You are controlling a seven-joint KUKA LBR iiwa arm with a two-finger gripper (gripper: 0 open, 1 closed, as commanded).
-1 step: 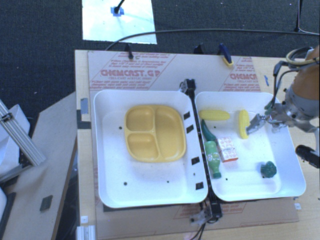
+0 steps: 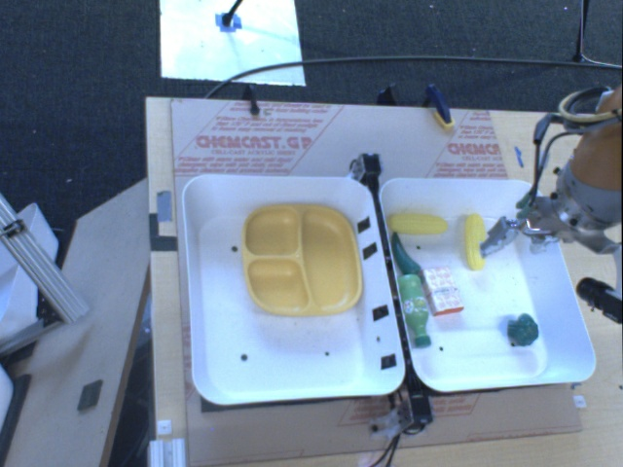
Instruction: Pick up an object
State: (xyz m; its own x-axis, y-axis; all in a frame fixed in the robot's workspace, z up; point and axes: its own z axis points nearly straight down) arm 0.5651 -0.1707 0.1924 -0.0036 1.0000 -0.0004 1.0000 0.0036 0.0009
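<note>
The gripper (image 2: 498, 235) hangs open and empty beside an upright yellow banana (image 2: 473, 240) in the right bin (image 2: 569, 305); a second banana (image 2: 418, 225), green bottle (image 2: 414, 307), small carton (image 2: 444, 290) and broccoli (image 2: 523, 330) lie near.

In the right bin lie two yellow bananas (image 2: 419, 225), a green bottle (image 2: 414, 309), a small box (image 2: 445, 291) and a green lump (image 2: 523, 330).

The grey arm with its orange band (image 2: 591, 161) reaches in from the right, its metal two-finger gripper (image 2: 494, 238) angled down and leftward, empty.
</note>
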